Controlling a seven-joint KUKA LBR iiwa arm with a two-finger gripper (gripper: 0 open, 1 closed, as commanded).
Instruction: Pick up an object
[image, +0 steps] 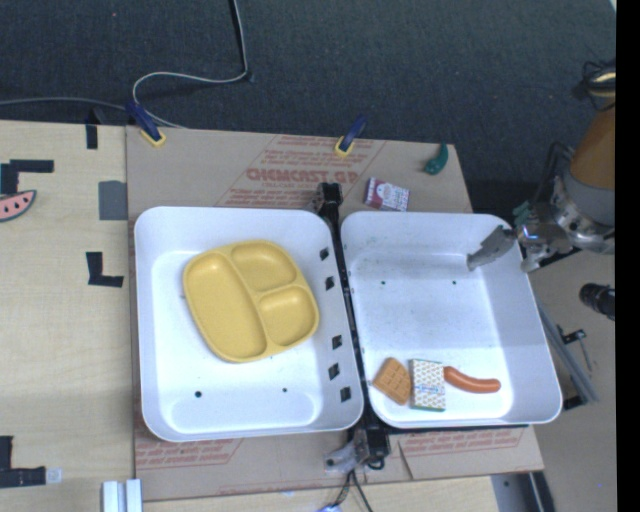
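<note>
The right bin holds three small items along its near wall: an orange-brown cracker, a patterned white packet and an orange sausage. In the left bin lies a yellow divided plate. My gripper hangs over the right bin's far right corner, well away from the three items. It is open, with nothing between its fingers. One grey finger points left over the bin floor.
Both bins rest on a cardboard sheet held by yellow clamps. A small red-and-white packet and a green object lie behind the right bin. A cable loops at the back left.
</note>
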